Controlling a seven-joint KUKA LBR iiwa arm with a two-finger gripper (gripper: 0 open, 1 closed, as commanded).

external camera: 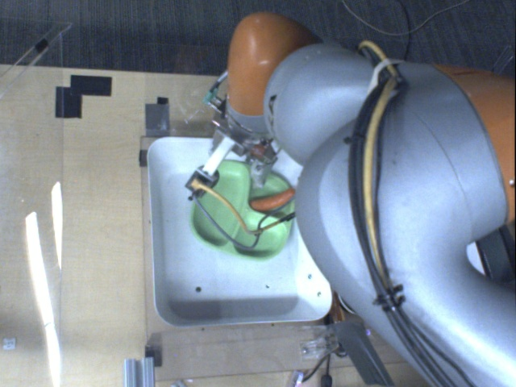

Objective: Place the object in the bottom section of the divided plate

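Note:
A light green divided plate [219,213] lies in the white bin [165,248], toward its far right side. An orange-red sausage-shaped object [272,201] rests across the plate's right part, near a raised divider. My gripper [260,177] reaches down from the wrist right above the object's left end and is close to or touching it. Whether it grips the object cannot be made out. The arm hides the plate's right rim.
The big grey and orange arm covers the right half of the view and the bin's right wall. Bare white bin floor [218,285] spreads in front and to the left of the plate. Black marks [81,93] sit on the bench at upper left.

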